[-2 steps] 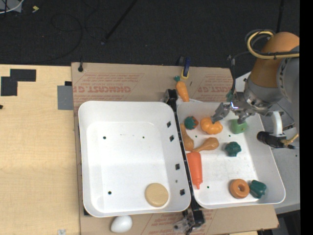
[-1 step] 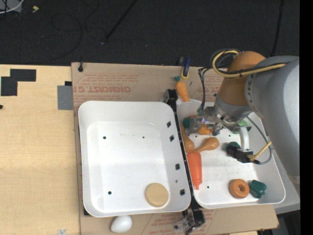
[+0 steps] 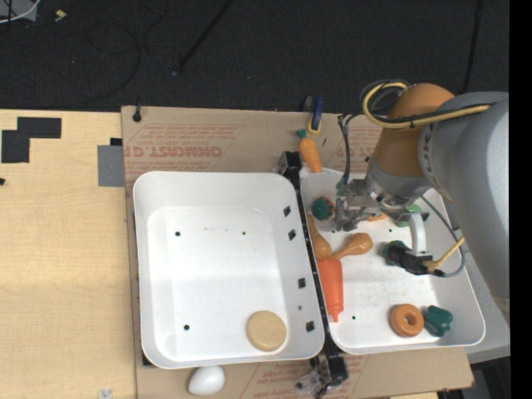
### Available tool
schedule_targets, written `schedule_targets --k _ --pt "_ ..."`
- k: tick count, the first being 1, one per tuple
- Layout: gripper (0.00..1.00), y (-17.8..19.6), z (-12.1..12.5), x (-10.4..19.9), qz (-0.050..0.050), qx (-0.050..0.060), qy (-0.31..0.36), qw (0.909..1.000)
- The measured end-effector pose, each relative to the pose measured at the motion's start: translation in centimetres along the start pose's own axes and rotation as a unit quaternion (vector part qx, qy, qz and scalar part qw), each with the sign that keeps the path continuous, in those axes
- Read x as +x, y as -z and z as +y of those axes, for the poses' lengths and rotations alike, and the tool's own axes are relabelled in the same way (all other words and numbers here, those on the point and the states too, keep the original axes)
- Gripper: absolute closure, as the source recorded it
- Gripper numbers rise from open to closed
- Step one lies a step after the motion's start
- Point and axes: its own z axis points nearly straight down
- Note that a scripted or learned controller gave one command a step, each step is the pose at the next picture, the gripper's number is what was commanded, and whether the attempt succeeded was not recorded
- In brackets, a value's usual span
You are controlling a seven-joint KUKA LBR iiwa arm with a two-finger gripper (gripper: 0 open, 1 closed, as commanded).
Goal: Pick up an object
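light wooden bench: brown cardboard sheet under two shallow white plastic bins; white egg-shaped object at front edge.

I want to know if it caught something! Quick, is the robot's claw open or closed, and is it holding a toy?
Gripper: low over the right bin; open or closed, and any hold, cannot be told.

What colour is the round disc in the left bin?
Pale tan, almost cream: the disc in the camera view.
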Motion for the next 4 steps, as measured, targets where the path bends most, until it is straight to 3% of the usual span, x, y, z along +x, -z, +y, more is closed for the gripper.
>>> schedule_targets --k 1,2,3,4 --pt "1.0 -1.9 -1.7 0.7 0.001 0.0 -0.002 1.0" --pt "1.0 0.4 1.3 -0.9 0.0 -0.004 0.001 1.0" --pt "1.0 -1.9 1.1 -0.6 0.0 0.0 0.002 1.0" --pt "1.0 -1.8 1.2 -1.3 0.0 -0.002 0.0 1.0"
